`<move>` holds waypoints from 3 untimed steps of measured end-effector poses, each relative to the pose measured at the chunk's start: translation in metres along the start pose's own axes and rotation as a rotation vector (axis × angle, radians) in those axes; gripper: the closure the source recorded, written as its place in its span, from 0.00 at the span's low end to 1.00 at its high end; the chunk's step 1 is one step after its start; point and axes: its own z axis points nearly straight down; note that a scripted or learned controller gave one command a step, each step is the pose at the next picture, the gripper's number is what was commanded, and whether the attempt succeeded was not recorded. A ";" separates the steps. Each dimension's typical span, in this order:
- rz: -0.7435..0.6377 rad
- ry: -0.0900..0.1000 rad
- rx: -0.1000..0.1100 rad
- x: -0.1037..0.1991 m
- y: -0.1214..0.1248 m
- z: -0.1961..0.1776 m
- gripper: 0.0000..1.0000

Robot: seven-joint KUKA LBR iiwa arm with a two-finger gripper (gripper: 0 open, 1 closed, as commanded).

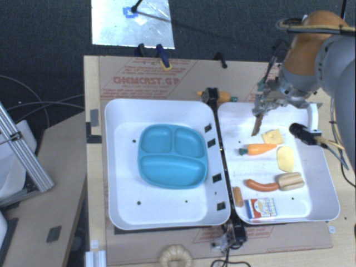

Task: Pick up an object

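Note:
My gripper (256, 128) hangs over the back left part of the right bin (325, 196), tips pointing down, with nothing visibly held. Just in front of it lies an orange carrot (258, 149), and a yellow cheese wedge (272, 136) sits to its right. Further forward are a pale yellow potato-like piece (285, 158), a red sausage (261, 186), a tan bread roll (290, 181) and a small printed carton (261, 208). A short orange piece (238, 196) lies by the bin's left wall.
The left bin (122, 149) holds a blue divided plate (171, 156). A black fitting with cables (305, 133) sticks in over the right bin's far right side. The arm's grey body (328, 65) fills the upper right.

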 end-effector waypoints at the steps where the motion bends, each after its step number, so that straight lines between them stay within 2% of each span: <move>1: 0.003 0.000 0.004 -0.005 -0.007 -0.056 1.00; 2: 0.001 0.001 0.004 -0.005 -0.006 -0.065 1.00; 3: -0.004 0.002 0.007 0.039 -0.026 -0.073 1.00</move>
